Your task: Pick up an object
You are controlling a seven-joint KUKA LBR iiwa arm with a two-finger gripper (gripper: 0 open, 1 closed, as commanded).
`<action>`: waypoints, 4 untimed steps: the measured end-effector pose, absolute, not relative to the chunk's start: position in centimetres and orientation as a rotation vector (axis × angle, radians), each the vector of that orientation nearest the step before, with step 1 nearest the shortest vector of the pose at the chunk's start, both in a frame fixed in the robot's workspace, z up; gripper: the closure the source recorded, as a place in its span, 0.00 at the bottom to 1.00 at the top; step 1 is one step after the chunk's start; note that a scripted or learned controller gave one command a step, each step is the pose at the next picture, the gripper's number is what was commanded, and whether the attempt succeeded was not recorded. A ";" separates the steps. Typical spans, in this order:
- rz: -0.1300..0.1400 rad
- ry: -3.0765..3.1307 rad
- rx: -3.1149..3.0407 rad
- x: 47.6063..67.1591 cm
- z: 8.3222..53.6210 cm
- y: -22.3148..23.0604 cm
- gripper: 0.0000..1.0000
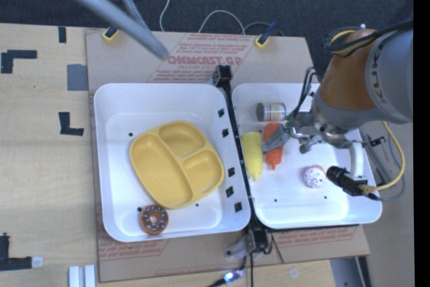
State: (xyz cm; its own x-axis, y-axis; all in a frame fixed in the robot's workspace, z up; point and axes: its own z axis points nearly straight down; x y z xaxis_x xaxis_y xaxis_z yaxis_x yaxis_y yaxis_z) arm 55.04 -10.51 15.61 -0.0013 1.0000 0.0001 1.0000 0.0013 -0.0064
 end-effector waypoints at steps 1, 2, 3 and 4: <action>0.004 -2.220 -2.215 54.4 9.5 -9.9 0.00; 0.002 -2.221 -2.220 54.4 8.5 -9.9 0.00; 0.004 -2.222 -2.218 54.4 9.5 -9.9 1.00; -0.003 -2.225 -2.222 54.4 15.8 -9.9 1.00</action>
